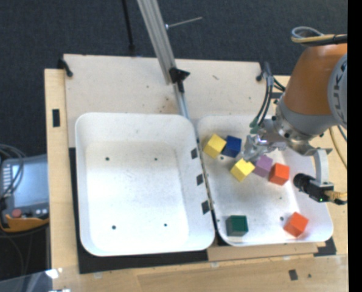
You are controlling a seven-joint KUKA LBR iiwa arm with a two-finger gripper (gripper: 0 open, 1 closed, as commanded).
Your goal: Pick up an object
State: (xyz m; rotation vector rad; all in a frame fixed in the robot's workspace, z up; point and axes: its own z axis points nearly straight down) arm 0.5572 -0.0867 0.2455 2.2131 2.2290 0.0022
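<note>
The right bin (260, 239) holds several small cubes. A yellow cube (215, 145) and a blue cube (232, 145) touch near its far left. A second yellow cube (242, 170), a purple cube (263, 165) and an orange cube (279, 173) cluster in the middle. A green cube (236, 225) and another orange cube (296, 224) lie near the front wall. My gripper (254, 149) hangs low over the middle cluster, just above the second yellow cube and beside the blue and purple ones. No cube is seen lifted.
The left bin (86, 163) sits beside the right one, their walls meeting at the centre. A slanted metal pole (159, 38) rises behind the bins. The arm's orange band (311, 81) overhangs the right bin's far right corner.
</note>
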